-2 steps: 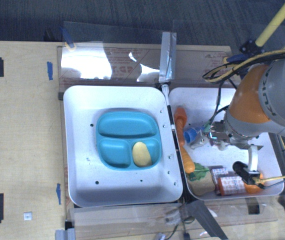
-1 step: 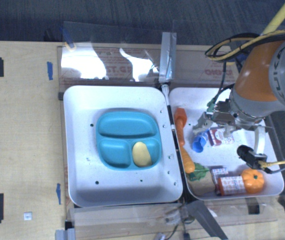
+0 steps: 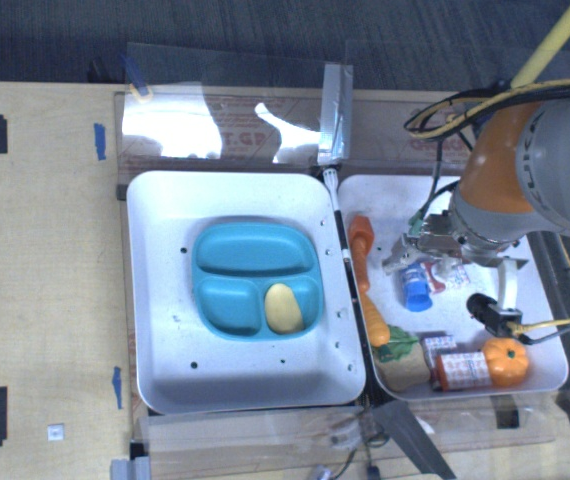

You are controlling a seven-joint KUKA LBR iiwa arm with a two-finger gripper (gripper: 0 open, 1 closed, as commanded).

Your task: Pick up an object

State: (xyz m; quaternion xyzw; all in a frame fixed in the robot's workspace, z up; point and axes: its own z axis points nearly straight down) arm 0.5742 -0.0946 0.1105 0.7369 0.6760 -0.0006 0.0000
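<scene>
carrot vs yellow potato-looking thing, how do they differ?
Colour: the carrot is orange with a green top; the potato is pale yellow. Shape: the carrot is long and thin, the potato a short oval. Place: the carrot lies along the left wall of the right bin; the potato sits in a compartment of the blue tray in the left bin. Both lie flat, clear of the gripper.

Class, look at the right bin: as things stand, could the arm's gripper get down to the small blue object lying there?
Probably yes. The gripper hangs just above the blue object, with nothing lying on it; the carrot and red can lie apart from it.
</scene>
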